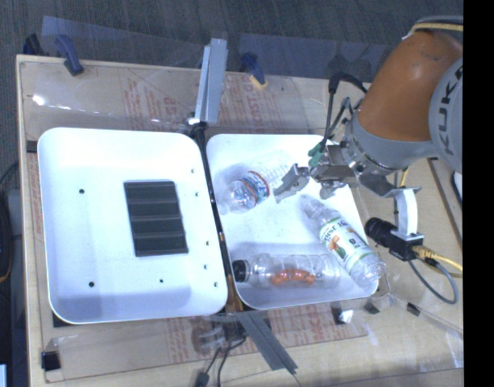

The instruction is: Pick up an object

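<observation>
Three clear plastic bottles lie in the right bin [230,147]. A crumpled one with a blue and red label [248,190] lies at the left. One with a green and orange label [340,240] lies along the right side. A black-capped bottle with orange bits inside [287,271] rests against the front wall. My gripper [309,184] hangs over the middle of this bin, between the crumpled bottle and the labelled one, fingers [289,182] spread open with nothing between them. In the left bin [77,151] lies a flat black ribbed block [155,218].
A grey metal bar [209,81] stands behind the gap between the bins, with blue clamps [69,55] at the bench's back edge. The arm's orange band [408,87] looms over the right bin's far right corner.
</observation>
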Available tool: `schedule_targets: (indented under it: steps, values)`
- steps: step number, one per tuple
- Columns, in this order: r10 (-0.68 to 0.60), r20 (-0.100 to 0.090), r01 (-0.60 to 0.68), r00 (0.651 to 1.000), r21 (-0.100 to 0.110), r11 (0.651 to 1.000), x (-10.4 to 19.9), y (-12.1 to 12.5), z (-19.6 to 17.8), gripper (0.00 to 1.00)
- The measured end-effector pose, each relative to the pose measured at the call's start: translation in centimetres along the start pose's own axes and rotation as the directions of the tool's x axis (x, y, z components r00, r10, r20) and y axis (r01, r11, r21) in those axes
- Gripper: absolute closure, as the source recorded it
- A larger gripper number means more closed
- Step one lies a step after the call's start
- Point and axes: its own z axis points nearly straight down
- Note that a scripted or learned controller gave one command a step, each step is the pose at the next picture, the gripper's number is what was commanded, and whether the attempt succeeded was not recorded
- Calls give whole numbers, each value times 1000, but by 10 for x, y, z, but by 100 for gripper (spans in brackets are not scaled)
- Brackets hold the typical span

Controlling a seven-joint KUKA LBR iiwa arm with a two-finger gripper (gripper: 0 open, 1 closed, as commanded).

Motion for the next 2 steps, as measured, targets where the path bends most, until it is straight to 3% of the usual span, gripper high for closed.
schedule_targets:
  steps: [1,2]
  values:
    - [90,-1,-90,996,2,996,-21,30,63,0]
    - [-66,0,66,998,-9,998,-7,84,180,0]
